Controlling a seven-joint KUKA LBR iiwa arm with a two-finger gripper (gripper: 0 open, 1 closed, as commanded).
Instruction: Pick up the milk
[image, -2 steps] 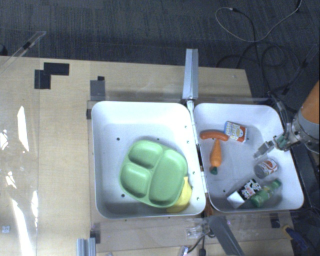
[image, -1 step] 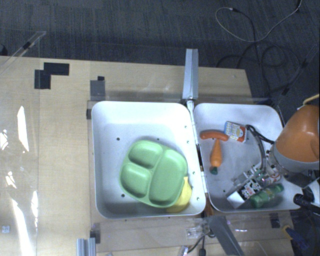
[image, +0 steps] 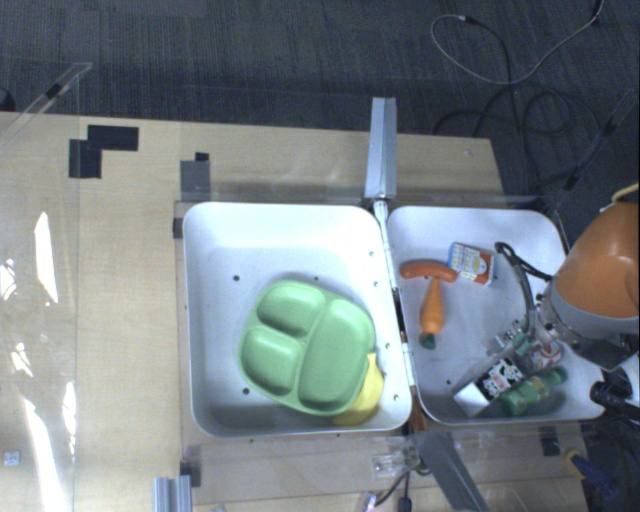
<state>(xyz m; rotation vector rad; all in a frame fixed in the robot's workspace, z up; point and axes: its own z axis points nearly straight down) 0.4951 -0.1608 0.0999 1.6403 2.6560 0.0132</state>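
white milk carton (image: 488, 383) beneath gripper (image: 520, 350)

Even, fairly bright overhead light falls on the pale wooden bench (image: 100, 330), with white glare streaks on the clear plastic sheet at the left (image: 42, 250). The two shallow white bins (image: 300, 225) look slightly washed out. Shadows are soft and short. The whole frame is mildly blurred and grainy.

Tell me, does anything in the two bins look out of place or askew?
Yes. In the left bin, the green plate lies tilted on a yellow thing that peeks from under its edge. In the right bin, the milk carton lies on its side.
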